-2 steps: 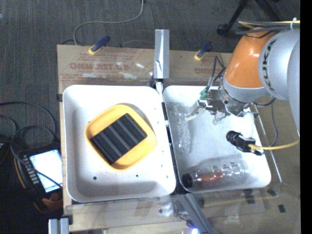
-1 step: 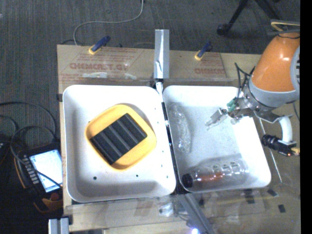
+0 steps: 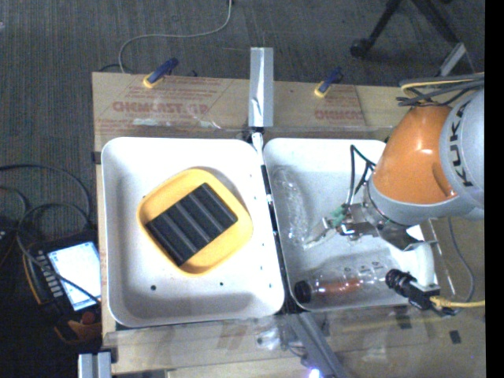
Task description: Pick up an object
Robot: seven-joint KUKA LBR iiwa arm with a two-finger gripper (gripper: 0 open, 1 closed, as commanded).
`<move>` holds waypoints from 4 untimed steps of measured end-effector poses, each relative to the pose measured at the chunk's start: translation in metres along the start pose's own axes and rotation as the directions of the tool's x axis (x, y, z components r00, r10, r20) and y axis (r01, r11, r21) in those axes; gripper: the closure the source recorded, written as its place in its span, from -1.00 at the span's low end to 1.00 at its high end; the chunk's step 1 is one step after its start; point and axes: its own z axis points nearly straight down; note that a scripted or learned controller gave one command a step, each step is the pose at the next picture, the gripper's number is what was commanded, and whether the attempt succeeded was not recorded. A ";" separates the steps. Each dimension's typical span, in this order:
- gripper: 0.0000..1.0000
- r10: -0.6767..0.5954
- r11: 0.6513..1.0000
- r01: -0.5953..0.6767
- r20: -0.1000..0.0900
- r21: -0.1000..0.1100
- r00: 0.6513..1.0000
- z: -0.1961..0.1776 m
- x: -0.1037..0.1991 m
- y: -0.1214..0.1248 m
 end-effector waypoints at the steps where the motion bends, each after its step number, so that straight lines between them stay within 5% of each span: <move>1: -1.00 0.170 0.985 -0.170 0.001 -0.001 0.985 -0.016 0.047 0.052; 2: -1.00 0.227 0.974 -0.227 0.000 -0.001 0.974 -0.008 0.028 0.043; 3: -1.00 0.296 0.955 -0.296 0.004 -0.003 0.955 -0.022 -0.058 0.020; 4: 1.00 0.295 0.956 -0.295 0.003 -0.001 0.956 -0.030 -0.058 0.020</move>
